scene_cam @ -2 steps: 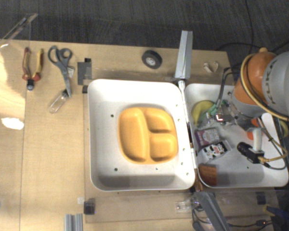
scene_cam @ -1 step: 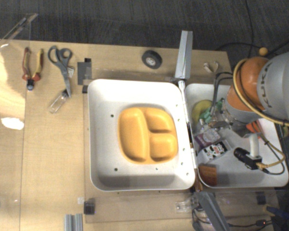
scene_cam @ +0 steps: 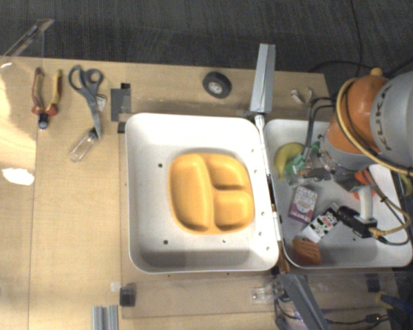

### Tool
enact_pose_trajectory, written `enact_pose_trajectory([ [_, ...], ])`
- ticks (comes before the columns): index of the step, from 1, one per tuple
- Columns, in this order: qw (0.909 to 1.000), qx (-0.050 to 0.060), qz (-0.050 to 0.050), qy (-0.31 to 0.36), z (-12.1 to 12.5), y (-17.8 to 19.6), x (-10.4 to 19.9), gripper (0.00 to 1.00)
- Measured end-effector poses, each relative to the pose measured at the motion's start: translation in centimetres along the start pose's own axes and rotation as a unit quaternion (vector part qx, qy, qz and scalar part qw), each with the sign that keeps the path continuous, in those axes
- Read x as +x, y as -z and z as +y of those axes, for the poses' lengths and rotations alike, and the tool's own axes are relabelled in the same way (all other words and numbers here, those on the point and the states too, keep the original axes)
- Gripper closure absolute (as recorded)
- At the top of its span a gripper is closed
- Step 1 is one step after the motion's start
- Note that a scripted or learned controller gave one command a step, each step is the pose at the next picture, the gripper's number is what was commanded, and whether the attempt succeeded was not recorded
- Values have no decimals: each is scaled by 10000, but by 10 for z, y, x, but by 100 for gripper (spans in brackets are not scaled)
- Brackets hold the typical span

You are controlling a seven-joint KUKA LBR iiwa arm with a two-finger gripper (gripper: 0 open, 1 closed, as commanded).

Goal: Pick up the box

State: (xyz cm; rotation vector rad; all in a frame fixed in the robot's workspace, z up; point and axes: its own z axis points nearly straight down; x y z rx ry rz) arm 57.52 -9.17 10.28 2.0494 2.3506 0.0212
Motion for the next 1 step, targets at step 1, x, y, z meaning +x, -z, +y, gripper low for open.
enact_pose_trajectory([
  [1,9922,74,47,1246,1,119,34,100],
])
